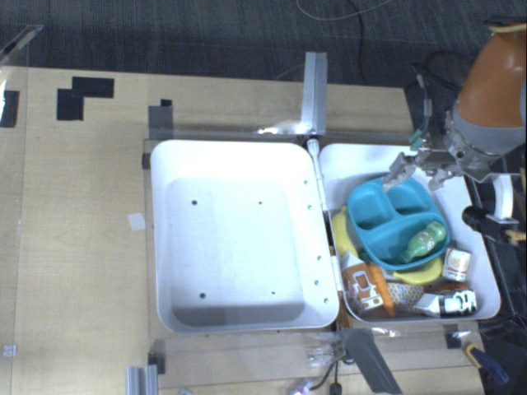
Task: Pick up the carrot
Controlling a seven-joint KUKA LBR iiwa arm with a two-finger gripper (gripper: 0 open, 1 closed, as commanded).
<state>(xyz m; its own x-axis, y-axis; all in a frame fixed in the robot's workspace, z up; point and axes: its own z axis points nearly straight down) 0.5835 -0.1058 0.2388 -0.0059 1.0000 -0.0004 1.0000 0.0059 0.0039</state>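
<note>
At the moment of inspection the task stood at the approach step, with no grasp made. The gripper (420, 173) hung over the far part of the right bin (492, 299), above the far rim of the blue divided plate (394, 214). Its fingers (401, 169) appeared spread apart and released, with nothing between them. The carrot (384, 291) was judged to be the orange elongated item at the near left of the same bin, just beside a brown printed packet (359, 285) and partly under the yellow item (412, 273) that lay beneath the plate. This identification was made with reservation, as the item was small and partly covered. Its long axis ran at a slant, from the bin's centre down toward the near wall. Which end was the tip could not be determined. The carrot lay well apart from the gripper, with the plate and a green bottle (426, 239) between them. In the inspector's judgement the next move called for travel across the plate toward the near left corner, a wrist turn to set the fingers across the slanted axis, and a descent into a crowded spot. The packet and a black-and-white tube (449, 304) left little clearance. The left bin (235, 233) played no part.
</note>
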